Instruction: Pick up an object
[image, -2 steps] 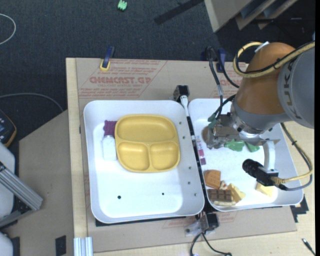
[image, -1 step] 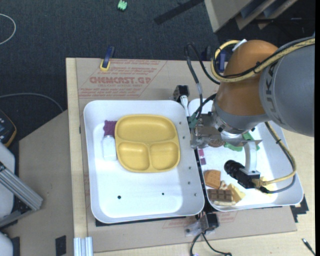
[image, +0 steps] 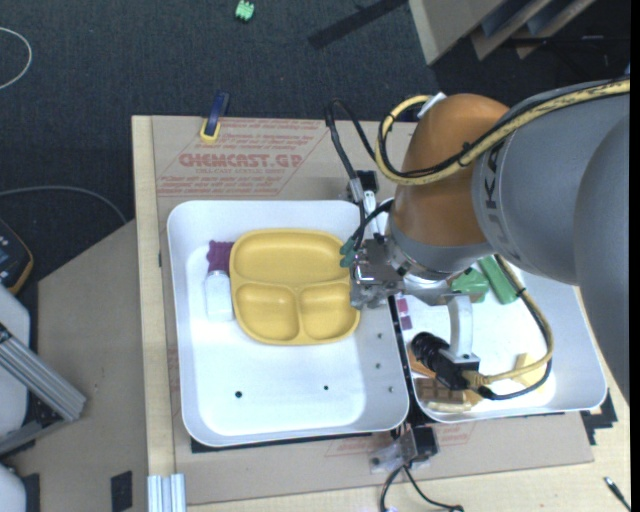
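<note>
Beside the pincer (image: 362, 272) (grip state impossible to tell), a yellow three-compartment plate (image: 293, 285) in the left bin (image: 280, 400).

A yellow divided plate (image: 293, 285) lies in the left bin (image: 270, 400), with a small white bottle (image: 217, 296) just beside it. The arm's orange band (image: 445, 185) hangs over the bins' shared edge, the gripper (image: 368, 268) by the plate's right rim.

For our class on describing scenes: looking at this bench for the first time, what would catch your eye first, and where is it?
The yellow divided plate stands out first, lying in the upper part of the left white bin. Next comes the big grey arm with its orange band, reaching in from the right above the seam between the bins. A green object lies in the right bin beside the arm.
</note>
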